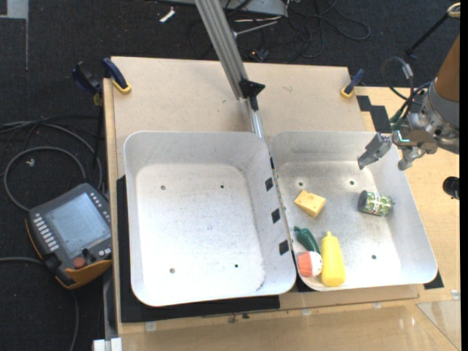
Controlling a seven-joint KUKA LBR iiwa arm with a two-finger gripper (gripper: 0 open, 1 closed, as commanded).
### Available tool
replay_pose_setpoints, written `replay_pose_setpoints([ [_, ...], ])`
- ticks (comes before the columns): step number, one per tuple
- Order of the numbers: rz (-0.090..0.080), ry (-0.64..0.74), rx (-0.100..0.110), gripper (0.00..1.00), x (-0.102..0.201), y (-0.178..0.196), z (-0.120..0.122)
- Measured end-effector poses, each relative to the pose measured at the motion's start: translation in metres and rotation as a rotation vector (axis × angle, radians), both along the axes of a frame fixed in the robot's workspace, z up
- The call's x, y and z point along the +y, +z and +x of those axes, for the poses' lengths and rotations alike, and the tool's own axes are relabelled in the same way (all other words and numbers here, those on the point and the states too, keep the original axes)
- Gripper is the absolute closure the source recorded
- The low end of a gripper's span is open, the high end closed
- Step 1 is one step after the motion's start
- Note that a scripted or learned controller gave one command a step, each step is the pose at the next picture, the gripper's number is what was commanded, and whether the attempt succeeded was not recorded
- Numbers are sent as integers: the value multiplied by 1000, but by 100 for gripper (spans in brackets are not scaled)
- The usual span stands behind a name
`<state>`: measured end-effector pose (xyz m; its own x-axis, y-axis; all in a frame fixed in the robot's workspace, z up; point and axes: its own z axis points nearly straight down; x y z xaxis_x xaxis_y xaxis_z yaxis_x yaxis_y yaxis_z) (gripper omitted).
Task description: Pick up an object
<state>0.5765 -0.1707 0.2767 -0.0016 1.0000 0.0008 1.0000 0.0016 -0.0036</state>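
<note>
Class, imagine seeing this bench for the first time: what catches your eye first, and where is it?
Bright toys cluster in the right bin: a yellow bottle at its near edge beside a carrot, a cheese wedge mid-bin, and a green can to the right. The gripper, fingers spread, hangs above that bin's far right corner.

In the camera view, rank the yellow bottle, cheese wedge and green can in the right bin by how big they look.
1. yellow bottle, clearly the longest.
2. and 3. cheese wedge and green can look about alike; I would not rank them.
</note>
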Motion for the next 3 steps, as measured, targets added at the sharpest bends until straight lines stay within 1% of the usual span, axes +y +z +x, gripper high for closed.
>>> replay_pose_setpoints([
  [1,-1,0,-3,0,0,2,1],
  [2,0,-2,1,0,1,-43,-5],
  [3,1,-2,3,0,6,-107,-6],
])
